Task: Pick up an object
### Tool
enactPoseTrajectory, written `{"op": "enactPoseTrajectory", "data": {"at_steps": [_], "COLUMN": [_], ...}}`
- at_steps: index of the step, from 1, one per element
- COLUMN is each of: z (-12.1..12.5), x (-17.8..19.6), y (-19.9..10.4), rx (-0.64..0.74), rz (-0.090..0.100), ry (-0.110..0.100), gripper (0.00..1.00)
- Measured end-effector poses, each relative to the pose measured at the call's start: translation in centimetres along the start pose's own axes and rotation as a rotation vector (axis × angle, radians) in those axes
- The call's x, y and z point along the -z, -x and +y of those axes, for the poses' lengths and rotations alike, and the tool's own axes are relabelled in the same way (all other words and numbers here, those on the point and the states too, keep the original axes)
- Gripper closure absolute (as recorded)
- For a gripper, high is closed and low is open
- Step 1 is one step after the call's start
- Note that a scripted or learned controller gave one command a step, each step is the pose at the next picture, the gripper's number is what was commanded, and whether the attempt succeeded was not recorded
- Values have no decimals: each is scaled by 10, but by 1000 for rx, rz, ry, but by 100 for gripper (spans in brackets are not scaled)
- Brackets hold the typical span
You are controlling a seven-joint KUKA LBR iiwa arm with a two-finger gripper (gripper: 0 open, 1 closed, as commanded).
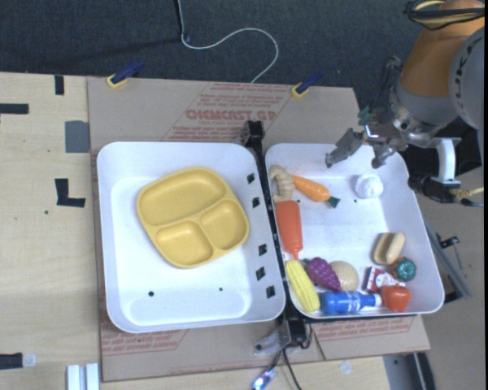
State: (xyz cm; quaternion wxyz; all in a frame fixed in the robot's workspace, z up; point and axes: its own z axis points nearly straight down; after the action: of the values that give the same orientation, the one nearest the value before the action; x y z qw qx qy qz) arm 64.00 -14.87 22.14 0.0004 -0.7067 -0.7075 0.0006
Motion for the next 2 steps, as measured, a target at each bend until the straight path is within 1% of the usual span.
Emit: {"op": "enactPoseTrajectory", "data": {"at_steps": [1, 2], "z": [-116, -112], "x": [88, 93], "y": [-31, -30], "rx": [0, 1], "rz": [2, 0], "ry": [1, -1], "gripper": [0, 100]}}
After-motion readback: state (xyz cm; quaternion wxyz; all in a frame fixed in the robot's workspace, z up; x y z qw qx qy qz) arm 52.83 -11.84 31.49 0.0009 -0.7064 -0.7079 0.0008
